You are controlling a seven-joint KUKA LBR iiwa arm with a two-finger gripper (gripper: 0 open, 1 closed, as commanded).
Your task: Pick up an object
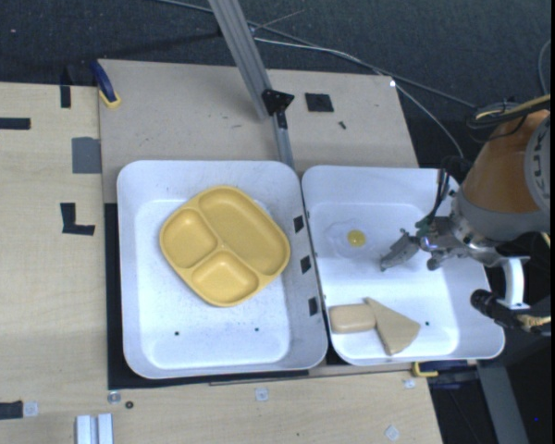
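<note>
Just above the right bin (444,192), open fingers (395,252), nothing between.

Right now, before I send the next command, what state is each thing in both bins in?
Yellow divided plate: lying flat and face up in the left bin, its three compartments bare.
Small yellow object: loose on the floor of the right bin, apart from everything else.
Two tan pieces: lying flat at the right bin's near edge, touching each other.
End effector: low over the right bin, holding nothing.
</note>
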